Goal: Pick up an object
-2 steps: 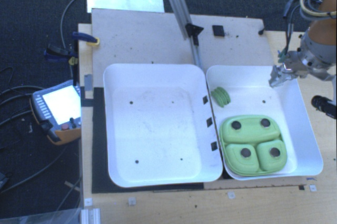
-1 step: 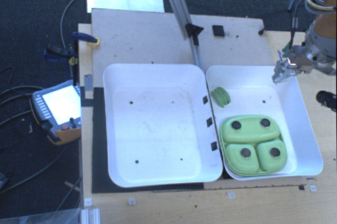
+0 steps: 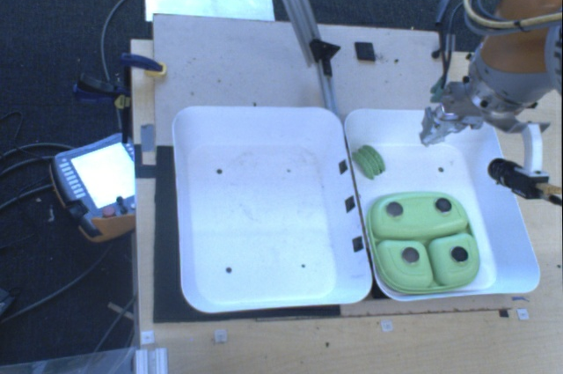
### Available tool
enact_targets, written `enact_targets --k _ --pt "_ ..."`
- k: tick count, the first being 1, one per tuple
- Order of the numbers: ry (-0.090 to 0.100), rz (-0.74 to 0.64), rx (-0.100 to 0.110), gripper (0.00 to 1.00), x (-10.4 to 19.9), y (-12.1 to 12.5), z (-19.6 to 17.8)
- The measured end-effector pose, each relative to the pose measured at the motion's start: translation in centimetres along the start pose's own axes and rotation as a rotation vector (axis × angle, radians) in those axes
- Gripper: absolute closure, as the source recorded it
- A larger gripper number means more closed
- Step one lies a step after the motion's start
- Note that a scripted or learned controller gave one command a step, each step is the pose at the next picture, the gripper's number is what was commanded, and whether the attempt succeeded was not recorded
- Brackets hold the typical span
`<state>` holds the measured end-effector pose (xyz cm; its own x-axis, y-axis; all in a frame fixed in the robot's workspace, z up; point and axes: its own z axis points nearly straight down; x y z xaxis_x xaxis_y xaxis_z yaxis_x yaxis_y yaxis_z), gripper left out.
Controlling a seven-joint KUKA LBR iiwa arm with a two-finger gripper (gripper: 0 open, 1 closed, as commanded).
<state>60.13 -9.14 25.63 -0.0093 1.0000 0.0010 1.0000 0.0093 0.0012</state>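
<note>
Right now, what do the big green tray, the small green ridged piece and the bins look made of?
The green tray looks like moulded matte plastic or rubber: rounded compartments, dull even colour. The small ridged piece matches it in colour, possibly soft plastic; too small to be sure. The bins look like thin glossy white plastic, with rounded corners and soft sheen.

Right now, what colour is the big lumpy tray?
Light green tray with dark round spots, seen from the overhead camera.

Grey arm (image 3: 515, 20) from the right, end effector (image 3: 437, 128) angled down-left.
</note>
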Motion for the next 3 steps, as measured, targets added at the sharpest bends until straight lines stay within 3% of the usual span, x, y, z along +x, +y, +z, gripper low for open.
enact_targets --k 2,3 --pt "0.002 -0.001 0.001 1.0 10.7 -2.6 0.1" --pt "0.0 0.001 0.002 1.0 15.5 -4.0 2.4"
